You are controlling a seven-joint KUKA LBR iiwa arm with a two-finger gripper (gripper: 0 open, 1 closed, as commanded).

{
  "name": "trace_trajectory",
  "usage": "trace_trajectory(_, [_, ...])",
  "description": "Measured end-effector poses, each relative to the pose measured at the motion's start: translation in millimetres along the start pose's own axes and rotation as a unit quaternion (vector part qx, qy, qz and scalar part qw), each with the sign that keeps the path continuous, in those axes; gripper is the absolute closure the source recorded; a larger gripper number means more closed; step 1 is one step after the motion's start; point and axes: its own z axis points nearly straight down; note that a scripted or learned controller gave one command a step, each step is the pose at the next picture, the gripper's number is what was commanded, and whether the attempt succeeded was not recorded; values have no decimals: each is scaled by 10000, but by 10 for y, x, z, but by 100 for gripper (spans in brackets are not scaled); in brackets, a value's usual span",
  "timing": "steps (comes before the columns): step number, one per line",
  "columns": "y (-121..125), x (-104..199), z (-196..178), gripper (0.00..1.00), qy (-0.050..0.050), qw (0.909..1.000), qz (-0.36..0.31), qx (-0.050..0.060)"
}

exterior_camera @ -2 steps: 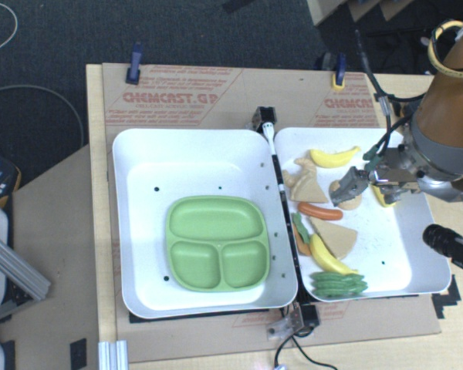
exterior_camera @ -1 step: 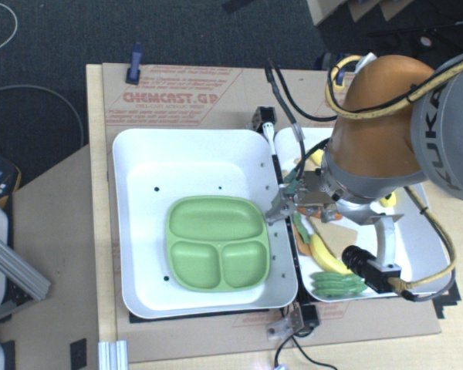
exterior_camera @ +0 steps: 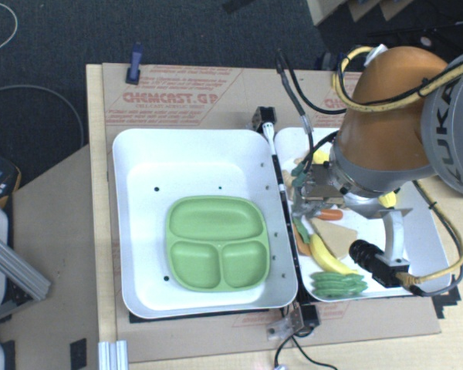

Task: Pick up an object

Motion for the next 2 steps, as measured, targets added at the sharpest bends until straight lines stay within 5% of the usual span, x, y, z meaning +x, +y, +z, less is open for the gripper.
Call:
trace_trajectory(1, [9, -247, -1191, 100, -1, 10000, 1, -75])
trace_trajectory(2, [-9, 94, -515, 100, 1, 10000, -15, 39])
